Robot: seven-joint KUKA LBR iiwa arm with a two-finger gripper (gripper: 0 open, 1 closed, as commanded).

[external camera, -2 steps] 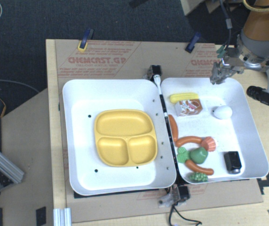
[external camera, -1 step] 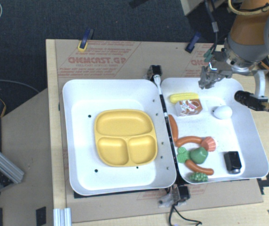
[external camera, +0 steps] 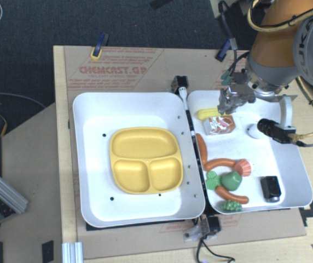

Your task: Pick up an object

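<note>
My gripper (external camera: 227,107) hangs over the back of the right bin (external camera: 293,163), just above a small red-and-white packet (external camera: 219,125) and beside a yellow banana-like piece (external camera: 206,113). Its fingertips point down close to the packet's top edge, and nothing shows between them. Further forward in the same bin lie an orange sausage (external camera: 201,147), a second curved sausage (external camera: 226,164), a green pepper (external camera: 232,180), a carrot (external camera: 232,195), a small green sprig (external camera: 232,206) and a black block (external camera: 271,188). A white round piece (external camera: 251,130) lies right of the packet.
The left bin (external camera: 91,125) holds a yellow divided plate (external camera: 146,159). A black cylinder on the arm (external camera: 274,130) juts over the right bin. Blue clips (external camera: 98,46) sit at the board's back edge. The arm's orange dome (external camera: 281,23) looms at the upper right.
</note>
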